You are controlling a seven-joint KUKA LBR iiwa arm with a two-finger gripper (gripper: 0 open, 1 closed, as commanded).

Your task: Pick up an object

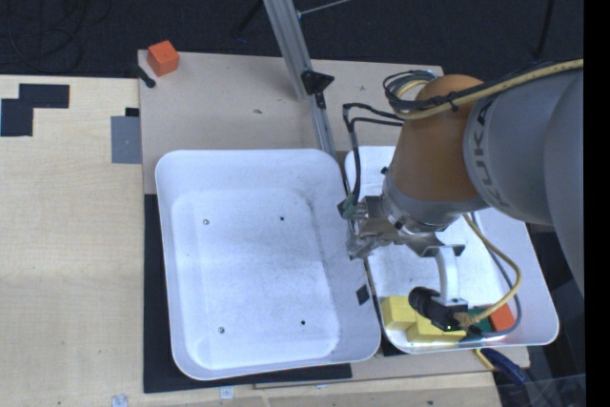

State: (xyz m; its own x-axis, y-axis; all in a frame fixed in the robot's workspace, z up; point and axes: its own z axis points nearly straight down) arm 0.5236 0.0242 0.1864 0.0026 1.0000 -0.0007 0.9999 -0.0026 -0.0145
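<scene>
The gripper (368, 235) hung over the left edge of the right bin (530, 293), right by the seam with the left bin (250, 254). The big wrist blocked the view, so I could not tell if it was open or closed. Nothing was seen in its grasp.

The danger, as I judged it: a drop from there would strike the bin walls or close on air, because the goods sat well apart, down in the right bin's near corner. They were crowded too, so a grab could snag two pieces or jam against the wall.

The likeliest prize was a yellow block (399, 314), bright and boxy, lying flat, with a green piece (479, 326) and an orange piece (504, 315) near it.
</scene>
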